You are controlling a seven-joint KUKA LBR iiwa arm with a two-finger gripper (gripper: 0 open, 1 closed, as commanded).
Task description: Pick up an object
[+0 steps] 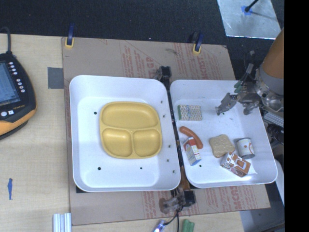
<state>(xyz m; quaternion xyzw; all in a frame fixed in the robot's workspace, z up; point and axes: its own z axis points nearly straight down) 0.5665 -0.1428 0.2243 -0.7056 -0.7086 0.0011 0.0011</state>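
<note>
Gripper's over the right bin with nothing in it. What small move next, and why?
Probably ease the gripper forward and down toward the tan slice. Its fingers are spread with nothing between them, it hangs above bare bin floor, and the slice lies flat with space around it.

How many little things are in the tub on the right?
6: green sponge at the upper left, hot dog and small carton below it, toast in the middle, can and packet lower right.

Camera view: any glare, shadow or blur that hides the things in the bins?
Camera view: even light, soft focus; no glare on the white bins; the yellow tray and sausage read clearly; the gripper casts faint shadow; labels on small packets are too blurred to read.
</note>
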